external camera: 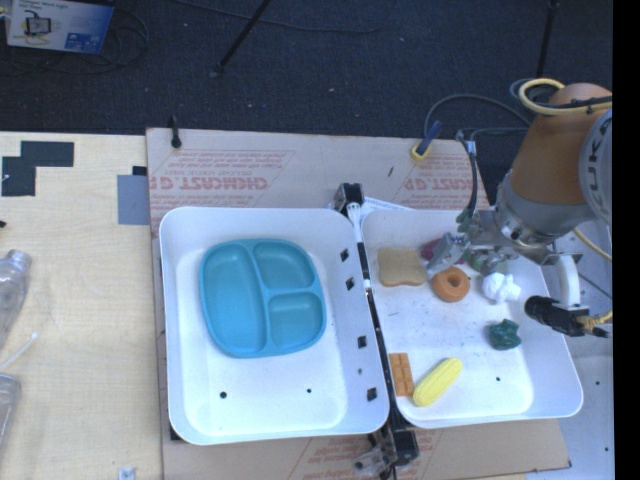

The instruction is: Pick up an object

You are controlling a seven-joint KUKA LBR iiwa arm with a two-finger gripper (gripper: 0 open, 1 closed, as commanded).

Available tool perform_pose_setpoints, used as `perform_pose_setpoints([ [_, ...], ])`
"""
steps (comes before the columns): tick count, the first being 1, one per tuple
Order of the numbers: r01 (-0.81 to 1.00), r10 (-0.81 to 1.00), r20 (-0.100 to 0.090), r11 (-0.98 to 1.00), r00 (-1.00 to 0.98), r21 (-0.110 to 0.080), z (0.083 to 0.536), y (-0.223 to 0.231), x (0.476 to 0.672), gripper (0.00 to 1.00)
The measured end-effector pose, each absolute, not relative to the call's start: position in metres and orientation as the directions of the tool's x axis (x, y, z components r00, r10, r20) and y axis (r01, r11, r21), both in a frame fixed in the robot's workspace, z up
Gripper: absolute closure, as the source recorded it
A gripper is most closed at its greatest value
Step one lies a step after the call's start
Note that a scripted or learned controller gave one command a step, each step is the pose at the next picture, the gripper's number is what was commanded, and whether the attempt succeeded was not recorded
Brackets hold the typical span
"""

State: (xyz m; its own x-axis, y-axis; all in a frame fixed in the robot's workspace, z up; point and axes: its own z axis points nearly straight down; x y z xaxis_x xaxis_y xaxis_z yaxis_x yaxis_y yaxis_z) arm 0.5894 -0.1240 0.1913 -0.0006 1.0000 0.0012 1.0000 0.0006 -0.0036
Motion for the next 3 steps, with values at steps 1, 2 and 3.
perform_pose_setpoints([
  [1, 1.000, 1.000, 0.001, 0.002, -0.002, 0.003, 0.097, -0.119, 0.622, 0.00],
  [2, 1.000, 1.000, -0.001, 0.000, 0.000, 0.000, 0.152, -0.159, 0.644, 0.00],
  [3, 1.000, 1.000, 0.002, 0.004, -0.004, -0.002, 0.088, -0.177, 0.644, 0.00],
])
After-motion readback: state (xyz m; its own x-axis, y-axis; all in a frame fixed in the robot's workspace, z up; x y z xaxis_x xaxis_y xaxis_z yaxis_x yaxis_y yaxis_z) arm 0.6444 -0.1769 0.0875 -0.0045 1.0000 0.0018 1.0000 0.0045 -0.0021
